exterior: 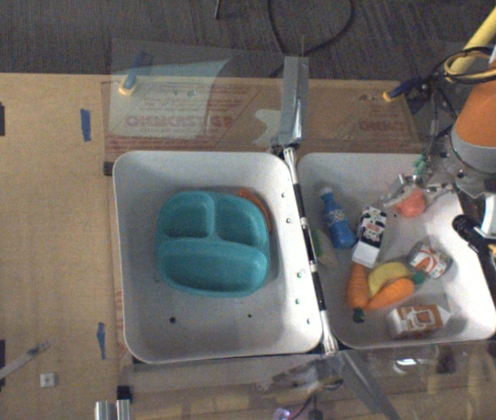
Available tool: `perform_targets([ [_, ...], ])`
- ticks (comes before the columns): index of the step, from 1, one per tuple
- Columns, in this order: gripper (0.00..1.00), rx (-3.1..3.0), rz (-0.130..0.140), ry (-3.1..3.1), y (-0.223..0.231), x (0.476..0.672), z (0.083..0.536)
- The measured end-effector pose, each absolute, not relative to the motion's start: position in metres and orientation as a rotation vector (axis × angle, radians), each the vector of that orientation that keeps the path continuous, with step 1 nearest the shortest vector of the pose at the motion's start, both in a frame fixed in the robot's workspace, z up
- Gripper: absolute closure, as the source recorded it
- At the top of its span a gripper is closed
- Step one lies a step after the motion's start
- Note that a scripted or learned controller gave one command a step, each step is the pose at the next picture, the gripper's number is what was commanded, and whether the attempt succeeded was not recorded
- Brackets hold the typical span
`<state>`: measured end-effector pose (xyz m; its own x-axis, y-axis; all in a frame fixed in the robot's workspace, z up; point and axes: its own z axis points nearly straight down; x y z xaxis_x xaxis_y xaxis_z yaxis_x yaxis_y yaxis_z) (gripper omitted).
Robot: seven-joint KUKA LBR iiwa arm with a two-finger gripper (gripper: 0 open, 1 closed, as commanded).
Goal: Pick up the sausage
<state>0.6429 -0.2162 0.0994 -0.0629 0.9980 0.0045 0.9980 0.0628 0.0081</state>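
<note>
Where bench [38, 261] ends, dark carpet [99, 11], black cable [310, 7].

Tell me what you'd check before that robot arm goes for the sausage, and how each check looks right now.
1. Sausage found: cannot tell. A pinkish piece lies near the right bin's top edge, but it is too blurred to name.
2. Hand near that piece: ok. It is just right of it, below the orange band.
3. Hand holding nothing: cannot tell. The fingers are too small and cluttered to read.
4. Room around the pink piece: not ok. A black-and-white carton sits close on its left.
5. Other toys out of the way: ok. The blue bottle, carrots and banana lie apart from it.
6. Teal tray: ok. It is in the left bin.
</note>
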Motion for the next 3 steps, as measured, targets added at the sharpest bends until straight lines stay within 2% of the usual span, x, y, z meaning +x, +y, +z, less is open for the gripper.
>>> perform_targets([
  [1, 0.00, 2.119, 0.016, 2.320, -0.215, 0.650, 0.088],
  [2, 1.00, 2.114, 0.008, 2.310, -0.219, 0.650, 0.100],
  [3, 0.00, 2.115, 0.013, 2.315, -0.217, 0.651, 0.100],
])
